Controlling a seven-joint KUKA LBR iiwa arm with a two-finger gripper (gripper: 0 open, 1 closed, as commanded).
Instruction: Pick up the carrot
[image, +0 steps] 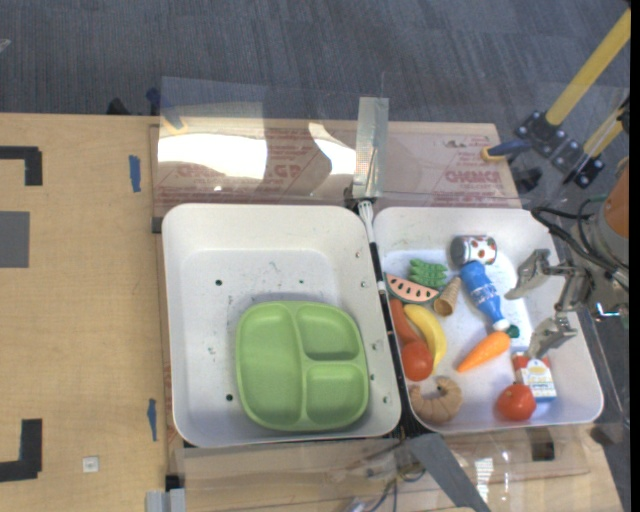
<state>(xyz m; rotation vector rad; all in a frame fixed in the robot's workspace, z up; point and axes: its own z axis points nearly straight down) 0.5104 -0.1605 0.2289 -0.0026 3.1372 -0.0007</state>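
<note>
So the carrot (484, 351) is sitting in the lower middle of the right bin (585, 405), lying at a slant with its fat end toward the lower left and its tip pointing up and right. The gripper (541, 303) hangs at the right side of that same bin, fingers (528, 274) spread apart with nothing between them. The carrot is down and to the left of it, near but not touching.

What worries me is the crowding. The blue bottle (486, 295) lies just above the carrot, the little carton (538, 377) and the red tomato (516, 401) are just to its lower right, and the banana (427, 331) is off to the left. If the fingers come down without lining up across the carrot's narrow width, my guess is one tip lands on the bottle or clips the carton and shoves things around. Also the carrot is tapered and looks smooth, so a pinch near the thin end could squirt it out sideways. The green divided plate (300, 366) in the left bin (200, 240) is well clear of all this.
</note>
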